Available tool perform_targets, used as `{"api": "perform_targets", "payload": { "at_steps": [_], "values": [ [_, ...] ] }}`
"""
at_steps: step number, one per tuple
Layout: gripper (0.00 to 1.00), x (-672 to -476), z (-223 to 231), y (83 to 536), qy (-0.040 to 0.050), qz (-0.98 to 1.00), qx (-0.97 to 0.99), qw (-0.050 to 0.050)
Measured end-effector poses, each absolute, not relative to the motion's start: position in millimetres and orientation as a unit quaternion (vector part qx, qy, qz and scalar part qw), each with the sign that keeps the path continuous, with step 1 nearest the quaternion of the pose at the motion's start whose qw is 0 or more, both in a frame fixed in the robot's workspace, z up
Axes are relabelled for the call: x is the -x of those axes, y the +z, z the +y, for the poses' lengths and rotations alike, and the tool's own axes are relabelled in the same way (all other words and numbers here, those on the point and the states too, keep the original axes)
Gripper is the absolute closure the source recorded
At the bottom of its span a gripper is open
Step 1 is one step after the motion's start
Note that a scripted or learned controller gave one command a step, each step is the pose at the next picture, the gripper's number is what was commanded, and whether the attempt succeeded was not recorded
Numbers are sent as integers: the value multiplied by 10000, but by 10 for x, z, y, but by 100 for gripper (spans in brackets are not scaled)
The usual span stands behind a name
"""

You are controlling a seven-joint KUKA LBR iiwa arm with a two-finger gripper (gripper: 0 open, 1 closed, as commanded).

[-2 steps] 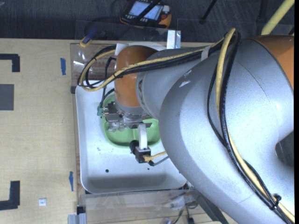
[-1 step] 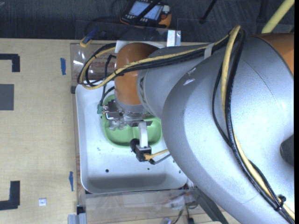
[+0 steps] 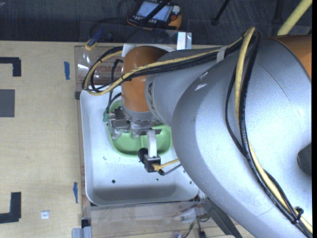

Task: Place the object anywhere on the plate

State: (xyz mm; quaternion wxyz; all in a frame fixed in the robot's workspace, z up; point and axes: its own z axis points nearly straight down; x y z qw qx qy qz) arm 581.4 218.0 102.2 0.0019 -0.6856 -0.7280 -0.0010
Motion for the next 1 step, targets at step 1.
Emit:
{"api": "perform_targets", "payload": {
  "at_steps": [1],
  "values": [
    [0,-6036,1179,2377,3,-6969,7171,-1]
  ]
}}
